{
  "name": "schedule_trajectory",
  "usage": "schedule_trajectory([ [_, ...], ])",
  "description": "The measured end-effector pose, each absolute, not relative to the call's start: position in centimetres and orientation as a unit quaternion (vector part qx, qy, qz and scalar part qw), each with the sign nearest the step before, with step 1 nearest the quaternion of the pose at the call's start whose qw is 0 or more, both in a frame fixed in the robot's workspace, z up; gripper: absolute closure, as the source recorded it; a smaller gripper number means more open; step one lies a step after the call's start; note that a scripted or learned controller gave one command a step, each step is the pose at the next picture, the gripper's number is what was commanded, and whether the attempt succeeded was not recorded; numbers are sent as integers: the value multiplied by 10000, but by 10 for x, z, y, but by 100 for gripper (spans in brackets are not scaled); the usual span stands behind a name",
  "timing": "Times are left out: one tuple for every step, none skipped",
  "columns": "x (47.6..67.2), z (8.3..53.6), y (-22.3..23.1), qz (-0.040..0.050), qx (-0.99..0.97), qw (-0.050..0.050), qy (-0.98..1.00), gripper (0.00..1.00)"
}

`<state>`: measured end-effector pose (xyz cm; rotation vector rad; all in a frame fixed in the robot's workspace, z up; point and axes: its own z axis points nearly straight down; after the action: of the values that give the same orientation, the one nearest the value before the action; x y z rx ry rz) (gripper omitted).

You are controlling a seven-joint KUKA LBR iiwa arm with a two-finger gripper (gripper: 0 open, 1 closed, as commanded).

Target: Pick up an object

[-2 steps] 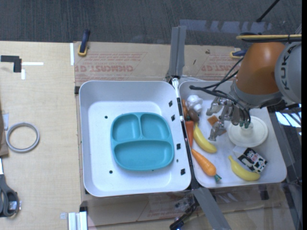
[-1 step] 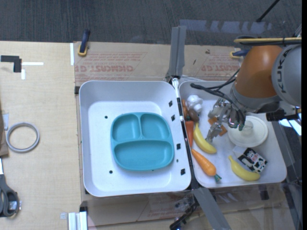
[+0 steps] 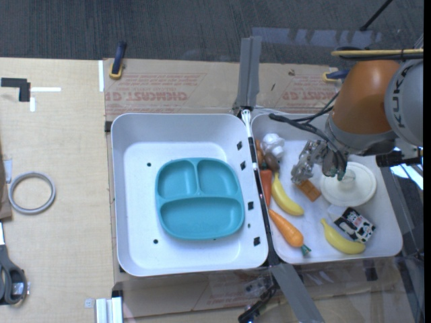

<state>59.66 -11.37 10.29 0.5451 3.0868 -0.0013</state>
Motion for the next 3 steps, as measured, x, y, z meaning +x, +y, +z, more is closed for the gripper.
schedule_trajectory([
  [622,204,-5,3,2707,17,9627,100],
  [617,192,-90,-5,2504,12,9681,100],
  [632,93,-92,-4,2485,18,9686,100],
])
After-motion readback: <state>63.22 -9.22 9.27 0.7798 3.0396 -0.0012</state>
